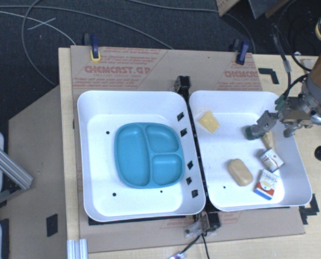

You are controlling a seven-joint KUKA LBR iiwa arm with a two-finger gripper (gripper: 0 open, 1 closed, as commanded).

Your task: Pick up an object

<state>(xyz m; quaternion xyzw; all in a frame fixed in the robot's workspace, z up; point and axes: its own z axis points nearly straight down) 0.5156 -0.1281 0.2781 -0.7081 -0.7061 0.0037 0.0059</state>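
Camera view, one moment, contents as we find them.

Right bin (pixel 289 198): five loose items. Pale yellow chunk (pixel 208 121), upper left of this bin, apart from the rest. Tan oval piece (pixel 240 172), lower centre, rounded like a potato or bread roll. Small white carton (pixel 271 159) with red marking, tilted. Flat red, white and blue packet (pixel 266 185) just below it. Slim tan piece (pixel 267 140), partly under the arm.

Left bin (pixel 95 198): one blue divided plate (pixel 149 154), three compartments.

Gripper (pixel 253 131): low over the right bin, between the yellow chunk and the carton, near the slim tan piece. We cannot tell its state; we see nothing held in it.

Handling, in our judgement: all items look light. The tan oval seems smooth and rounded, so we would take it across its narrow width, or it may roll out. The carton looks thin-walled and crushable; its flat sides suit a grasp. The packet lies flat and offers little to grip. The yellow chunk looks soft, blocky and well clear of its neighbours.
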